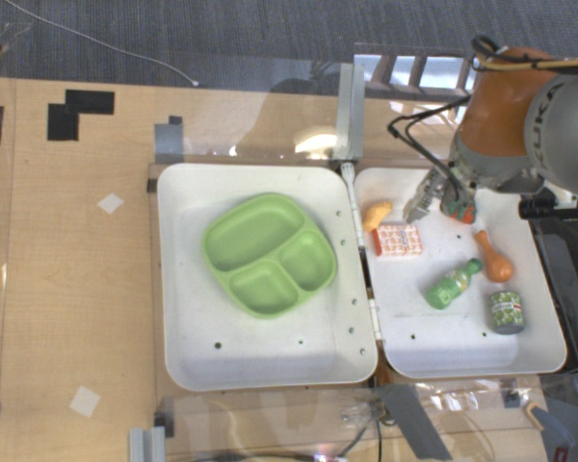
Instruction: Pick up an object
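My gripper (440, 204) hangs low over the back of the right bin (539, 359), with its fingers spread apart and nothing between them. A small red object (463, 216) lies partly hidden under the right finger. Just left of the gripper lie a yellow-orange piece (377, 215) and a pink and white box (399, 240). Nearer the front are a green bottle (453, 285), an orange drumstick-shaped toy (493, 257) and a small green can (506, 311).
The left bin (188, 354) holds a green divided plate (270, 254). A metal divider (361, 258) runs between the two bins. The arm's orange band (501, 104) and cables sit over the right bin's back edge.
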`<state>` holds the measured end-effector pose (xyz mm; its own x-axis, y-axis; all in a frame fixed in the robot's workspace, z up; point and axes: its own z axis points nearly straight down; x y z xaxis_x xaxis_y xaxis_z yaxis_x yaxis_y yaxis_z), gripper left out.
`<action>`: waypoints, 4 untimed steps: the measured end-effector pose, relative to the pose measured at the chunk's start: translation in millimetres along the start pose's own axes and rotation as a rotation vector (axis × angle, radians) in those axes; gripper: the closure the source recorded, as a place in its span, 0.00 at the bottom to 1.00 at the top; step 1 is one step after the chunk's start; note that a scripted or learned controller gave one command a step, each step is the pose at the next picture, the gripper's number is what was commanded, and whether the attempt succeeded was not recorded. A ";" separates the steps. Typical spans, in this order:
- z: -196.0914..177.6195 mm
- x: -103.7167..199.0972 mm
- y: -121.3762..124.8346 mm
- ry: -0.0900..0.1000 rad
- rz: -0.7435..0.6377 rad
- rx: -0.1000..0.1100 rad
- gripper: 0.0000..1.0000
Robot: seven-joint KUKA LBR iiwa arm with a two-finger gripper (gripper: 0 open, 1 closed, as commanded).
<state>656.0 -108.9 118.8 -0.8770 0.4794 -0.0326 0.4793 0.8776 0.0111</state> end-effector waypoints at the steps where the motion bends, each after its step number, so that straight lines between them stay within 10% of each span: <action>1: -71.0 40.7 42.3 0.021 0.357 0.009 1.00; 2: -69.9 92.9 52.7 0.028 -0.067 0.006 1.00; 4: -79.5 252.6 115.2 0.029 0.563 0.016 1.00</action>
<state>487.0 113.7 191.4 -0.4858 0.8740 0.0011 0.8740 0.4858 0.0034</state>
